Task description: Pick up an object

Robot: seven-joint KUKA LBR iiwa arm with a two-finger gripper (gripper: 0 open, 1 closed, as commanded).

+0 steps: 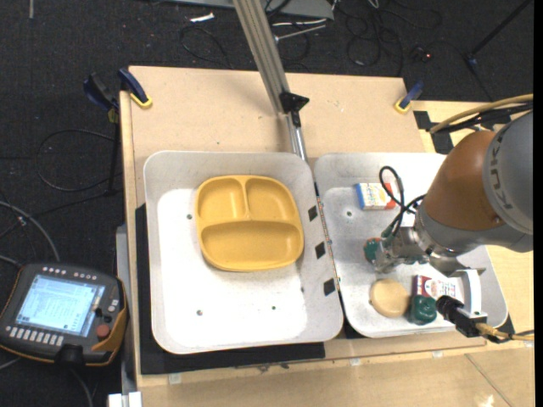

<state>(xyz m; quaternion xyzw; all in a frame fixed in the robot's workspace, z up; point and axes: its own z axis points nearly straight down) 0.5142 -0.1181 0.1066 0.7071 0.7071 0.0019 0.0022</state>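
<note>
In the right bin (339, 227), the fingers (378, 253), aperture unclear, hover just above the tan disc (389, 298).

Tan round object (389, 298) in right bin (344, 206)

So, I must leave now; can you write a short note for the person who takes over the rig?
Gripper: low in the right bin, over a small teal thing; I cannot tell the fingers' state or whether anything is held.
Things: small box at the bin's far side; tan round piece, green-capped bottle near its front. Yellow plate lies in the left bin.
Done: no pick confirmed.
Left: grasp one object and lift it.
</note>
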